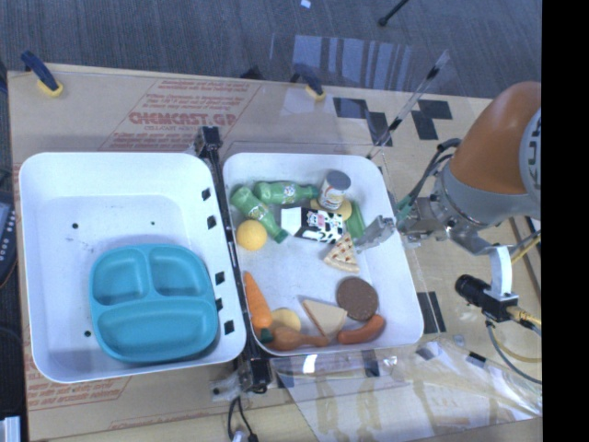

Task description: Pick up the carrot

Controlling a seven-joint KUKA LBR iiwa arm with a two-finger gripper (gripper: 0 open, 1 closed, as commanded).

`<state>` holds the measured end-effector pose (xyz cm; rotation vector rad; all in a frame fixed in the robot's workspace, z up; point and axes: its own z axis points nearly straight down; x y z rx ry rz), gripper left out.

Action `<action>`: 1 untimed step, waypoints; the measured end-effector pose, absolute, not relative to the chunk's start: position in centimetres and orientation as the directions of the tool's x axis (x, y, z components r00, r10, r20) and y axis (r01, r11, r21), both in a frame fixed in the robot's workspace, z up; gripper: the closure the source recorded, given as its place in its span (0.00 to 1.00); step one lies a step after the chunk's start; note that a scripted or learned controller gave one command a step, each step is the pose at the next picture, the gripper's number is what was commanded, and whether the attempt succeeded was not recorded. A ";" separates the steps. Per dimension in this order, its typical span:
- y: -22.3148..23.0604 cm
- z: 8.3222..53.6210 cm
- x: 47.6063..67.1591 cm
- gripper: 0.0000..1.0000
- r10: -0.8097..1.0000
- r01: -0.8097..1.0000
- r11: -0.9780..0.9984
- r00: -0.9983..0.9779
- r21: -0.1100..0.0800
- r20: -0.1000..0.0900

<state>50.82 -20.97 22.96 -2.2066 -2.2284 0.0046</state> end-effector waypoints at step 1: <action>-14.2 11.3 47.4 0.00 0.994 0.994 0.108 -0.108 -0.016 0.007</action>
